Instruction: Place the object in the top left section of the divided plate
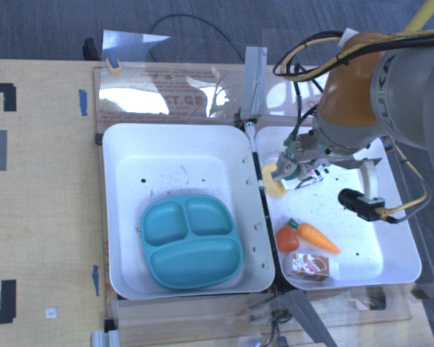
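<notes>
— Is the grip made out?
— Hardly; the gripper (289, 166) is blurred, and its state cannot be told. A yellow object (273, 184) is seen just below its tip, by the right bin's (398, 266) left wall.
— And the plate (192, 240)?
— Well left of it, unobstructed.

Left bin (123, 157): far half bare floor, open from above; near half taken by the blue divided plate (192, 241), its three sections unoccupied. Rim divider (259, 194) stands between the bins. Right bin (398, 259): arm (376, 85) overhangs the far part; toy carrot (317, 237), tomato (287, 238) and small packet (309, 265) crowd the near left corner.
</notes>
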`<act>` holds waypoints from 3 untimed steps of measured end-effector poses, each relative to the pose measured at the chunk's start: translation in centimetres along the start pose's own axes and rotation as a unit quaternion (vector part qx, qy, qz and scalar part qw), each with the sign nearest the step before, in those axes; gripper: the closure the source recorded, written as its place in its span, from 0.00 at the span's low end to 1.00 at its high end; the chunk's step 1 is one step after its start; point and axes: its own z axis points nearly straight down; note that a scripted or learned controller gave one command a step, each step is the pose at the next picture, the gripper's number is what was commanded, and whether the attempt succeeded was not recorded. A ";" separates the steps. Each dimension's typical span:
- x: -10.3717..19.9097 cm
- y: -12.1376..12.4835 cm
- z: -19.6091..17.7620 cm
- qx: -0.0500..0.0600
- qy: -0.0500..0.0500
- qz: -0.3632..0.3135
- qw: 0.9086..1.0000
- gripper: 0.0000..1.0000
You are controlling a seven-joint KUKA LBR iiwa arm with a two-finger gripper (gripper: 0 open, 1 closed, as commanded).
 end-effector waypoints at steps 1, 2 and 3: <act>3.4 -10.3 0.0 0.001 0.002 -0.269 0.963 1.00; 9.4 -9.5 0.0 0.000 0.000 -0.337 0.941 1.00; 13.8 -8.9 -1.9 -0.001 -0.001 -0.160 0.987 1.00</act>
